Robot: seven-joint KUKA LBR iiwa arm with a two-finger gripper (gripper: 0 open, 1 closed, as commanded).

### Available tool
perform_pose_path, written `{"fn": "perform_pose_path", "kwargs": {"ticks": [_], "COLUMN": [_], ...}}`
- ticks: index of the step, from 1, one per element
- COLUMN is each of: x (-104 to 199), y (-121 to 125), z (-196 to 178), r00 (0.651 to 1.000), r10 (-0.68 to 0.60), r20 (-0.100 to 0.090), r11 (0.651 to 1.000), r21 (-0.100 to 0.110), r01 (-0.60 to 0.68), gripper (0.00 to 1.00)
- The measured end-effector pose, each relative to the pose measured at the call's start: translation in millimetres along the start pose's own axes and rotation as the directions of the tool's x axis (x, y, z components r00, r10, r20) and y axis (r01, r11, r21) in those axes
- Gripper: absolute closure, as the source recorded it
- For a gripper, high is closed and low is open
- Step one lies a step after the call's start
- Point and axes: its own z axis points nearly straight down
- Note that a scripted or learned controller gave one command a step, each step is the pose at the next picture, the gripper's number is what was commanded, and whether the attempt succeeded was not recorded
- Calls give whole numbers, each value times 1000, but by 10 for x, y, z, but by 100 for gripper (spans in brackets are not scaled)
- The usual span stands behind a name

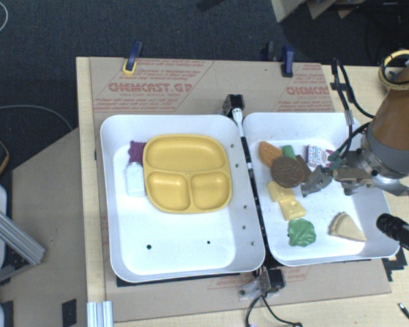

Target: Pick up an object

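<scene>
From above, the gripper (315, 182) hangs over the right bin (368, 251), just beside a brown round cookie (288, 172); whether it grips anything I cannot tell. Yellow cheese (286, 201), green broccoli (301, 233) and a pale wedge (345, 227) lie nearby. A yellow tray (187, 172) sits in the left bin (177, 251).

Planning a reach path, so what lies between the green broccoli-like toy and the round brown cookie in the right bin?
In the camera view, yellow cheese-like pieces lie between the green broccoli-like toy and the round brown cookie.
</scene>
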Motion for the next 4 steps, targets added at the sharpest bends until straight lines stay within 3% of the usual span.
{"fn": "perform_pose_path", "kwargs": {"ticks": [1, 2, 4], "x": [0, 37, -19], "y": [23, -72, -18], "z": [-52, 449, 1512], "r00": [1000, 1000, 1000], "r10": [-3, -2, -2], "r20": [2, -1, -1], "r11": [1000, 1000, 1000], "r21": [-12, -3, -3], "r01": [3, 2, 2], "gripper": [0, 0, 0]}}
